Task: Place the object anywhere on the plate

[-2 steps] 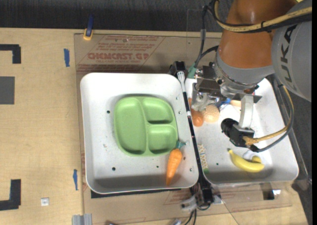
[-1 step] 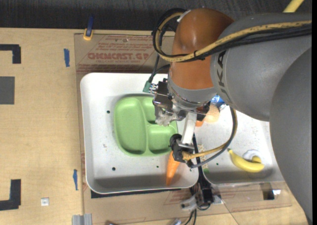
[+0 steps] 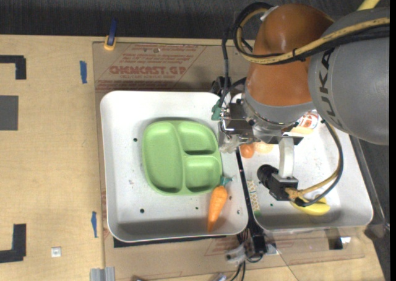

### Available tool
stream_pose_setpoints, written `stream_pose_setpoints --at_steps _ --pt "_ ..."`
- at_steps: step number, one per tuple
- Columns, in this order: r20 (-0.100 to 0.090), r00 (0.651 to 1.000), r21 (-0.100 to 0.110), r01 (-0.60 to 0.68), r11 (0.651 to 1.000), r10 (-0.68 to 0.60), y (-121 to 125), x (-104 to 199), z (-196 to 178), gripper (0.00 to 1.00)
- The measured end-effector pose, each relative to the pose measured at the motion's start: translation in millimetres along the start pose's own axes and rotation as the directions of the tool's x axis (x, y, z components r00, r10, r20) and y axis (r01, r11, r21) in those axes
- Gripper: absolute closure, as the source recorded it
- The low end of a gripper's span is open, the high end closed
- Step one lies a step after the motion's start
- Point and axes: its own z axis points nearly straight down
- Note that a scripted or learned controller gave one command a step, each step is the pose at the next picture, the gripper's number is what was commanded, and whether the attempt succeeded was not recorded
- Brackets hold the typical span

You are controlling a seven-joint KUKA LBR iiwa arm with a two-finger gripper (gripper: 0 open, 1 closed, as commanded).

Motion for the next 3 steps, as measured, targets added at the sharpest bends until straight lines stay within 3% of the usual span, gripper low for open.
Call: stream_pose_setpoints --at_steps 1,2,3 --pt "0.001 0.985 0.005 -0.172 0.985 0.172 -17.8 62.7 61.5 1.00" --pt "-0.006 0.967 -0.007 -0.253 0.967 0.253 -0.4 121.2 10.7 1.00" --pt "0.007 0.944 0.006 -0.331 0.944 0.331 53.0 120.0 99.0 1.00"
